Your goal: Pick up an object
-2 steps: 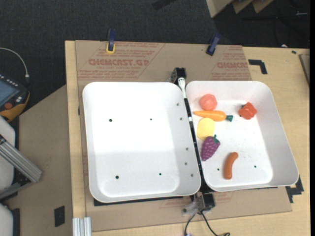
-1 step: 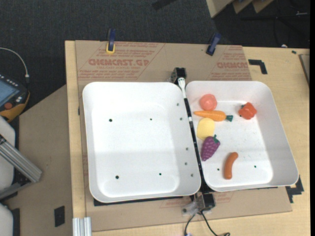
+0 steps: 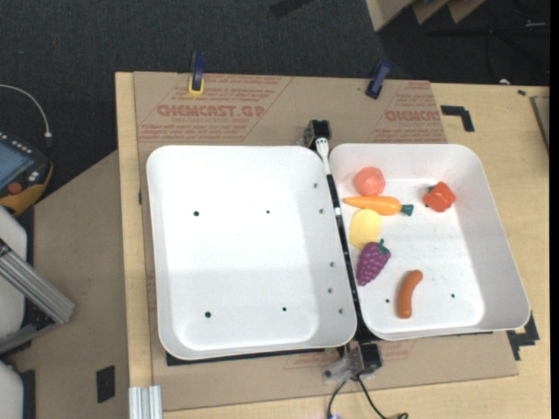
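The right bin (image 3: 489, 234) holds several toy foods. A pink round fruit (image 3: 369, 181) lies near its upper left corner. An orange carrot (image 3: 376, 204) lies just below it, pointing right. A yellow lemon-like piece (image 3: 366, 227) sits under the carrot, and a purple bunch of grapes (image 3: 372, 261) touches its lower edge. A red pepper (image 3: 439, 196) rests toward the upper right. A brown-orange sausage (image 3: 408, 293) lies near the bin's front.
The left bin (image 3: 236, 243) sits beside the right one on a brown cardboard sheet (image 3: 262, 103). Blue clamps (image 3: 197, 75) hold the sheet at its far edge. A metal rail (image 3: 35, 286) and a device (image 3: 17, 168) lie at the far left.
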